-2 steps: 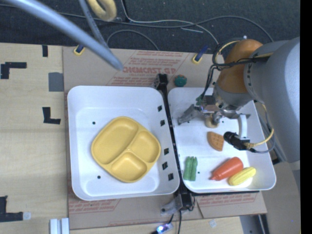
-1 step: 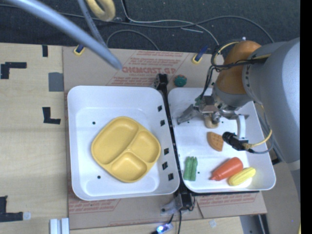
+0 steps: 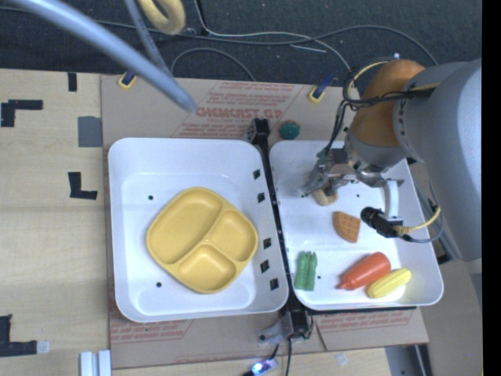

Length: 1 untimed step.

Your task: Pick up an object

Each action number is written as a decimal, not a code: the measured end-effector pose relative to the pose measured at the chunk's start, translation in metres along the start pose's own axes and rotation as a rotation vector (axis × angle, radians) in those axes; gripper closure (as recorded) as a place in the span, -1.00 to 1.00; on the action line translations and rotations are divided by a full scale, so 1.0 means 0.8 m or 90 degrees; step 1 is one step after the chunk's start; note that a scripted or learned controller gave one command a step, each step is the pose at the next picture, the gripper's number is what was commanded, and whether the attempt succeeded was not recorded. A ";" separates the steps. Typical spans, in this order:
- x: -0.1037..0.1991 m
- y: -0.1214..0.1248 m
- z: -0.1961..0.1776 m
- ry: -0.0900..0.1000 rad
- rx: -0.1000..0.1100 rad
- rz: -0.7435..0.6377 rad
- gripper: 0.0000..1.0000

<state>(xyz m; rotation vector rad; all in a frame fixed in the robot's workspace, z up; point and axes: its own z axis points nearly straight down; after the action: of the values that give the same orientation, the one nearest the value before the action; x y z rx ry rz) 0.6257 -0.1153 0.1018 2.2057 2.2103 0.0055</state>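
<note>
Camera view: left bin [image 3: 125, 210] holds a yellow divided plate [image 3: 202, 239]. Right bin [image 3: 427, 292] holds a small tan piece [image 3: 323, 196], a cracker [image 3: 346, 225], an upright green pod [image 3: 305, 271], and a carrot [image 3: 364, 271] beside a banana [image 3: 389, 283], both slanting up-right. Gripper [image 3: 321, 182] sits at the tan piece; its state is unclear.

The counter [image 3: 47, 233] is pale wood with a few black angular marks across its left side and a grey square patch near the top left. A sheet of brown cardboard [image 3: 235, 104] with red printed lettering lies flat on it, and the two white bins sit on that sheet, touching along their inner edges: the left bin [image 3: 129, 288] and the right bin [image 3: 423, 292]. A small teal object [image 3: 290, 129] rests on the cardboard just behind the bins' shared corner. Black cables [image 3: 258, 41] trail across the dark surface beyond the counter's far edge.
</note>
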 end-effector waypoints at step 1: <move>-0.003 0.002 -0.053 0.007 0.009 0.001 1.00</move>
<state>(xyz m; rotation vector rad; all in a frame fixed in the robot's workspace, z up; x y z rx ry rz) 0.6265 -0.1170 0.1441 2.2188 2.2209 0.0020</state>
